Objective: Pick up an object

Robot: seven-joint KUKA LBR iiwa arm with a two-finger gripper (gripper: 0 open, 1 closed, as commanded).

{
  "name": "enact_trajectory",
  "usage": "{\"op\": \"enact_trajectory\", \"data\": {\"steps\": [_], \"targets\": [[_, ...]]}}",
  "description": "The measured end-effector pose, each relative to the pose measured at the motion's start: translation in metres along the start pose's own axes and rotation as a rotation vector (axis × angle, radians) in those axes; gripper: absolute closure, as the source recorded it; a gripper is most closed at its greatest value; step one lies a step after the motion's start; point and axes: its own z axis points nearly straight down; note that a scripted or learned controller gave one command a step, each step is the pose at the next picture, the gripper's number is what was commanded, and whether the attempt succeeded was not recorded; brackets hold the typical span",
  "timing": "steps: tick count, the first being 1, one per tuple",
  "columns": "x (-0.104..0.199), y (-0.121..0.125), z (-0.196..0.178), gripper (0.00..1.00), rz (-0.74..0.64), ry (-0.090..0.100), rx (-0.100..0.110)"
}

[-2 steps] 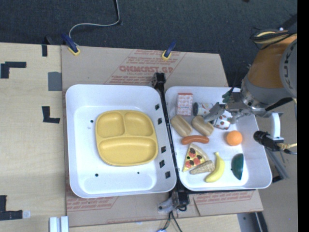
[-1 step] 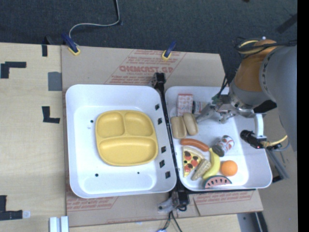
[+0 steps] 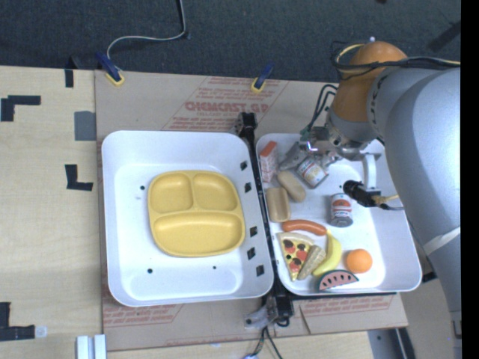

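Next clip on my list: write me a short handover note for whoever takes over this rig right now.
Gripper: low over the back of the right bin, just above a small jar; grip state unclear.
Right bin: jar, bread roll, red-labelled can, hot dog, pizza slice, banana, orange, watermelon slice.
Left bin: yellow divided plate.
Done: arm positioned over the toys.
Left: nothing visibly lifted yet; grasp and raise one object.

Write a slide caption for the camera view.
KUKA arm's gripper over a small jar in the toy-food bin; yellow divided plate in the left bin.
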Motion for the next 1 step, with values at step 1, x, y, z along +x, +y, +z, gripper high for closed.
{"op": "enact_trajectory", "data": {"steps": [1], "targets": [[-0.0003, 0.0009, -0.011, 1.0, -0.002, -0.003, -0.002]]}}
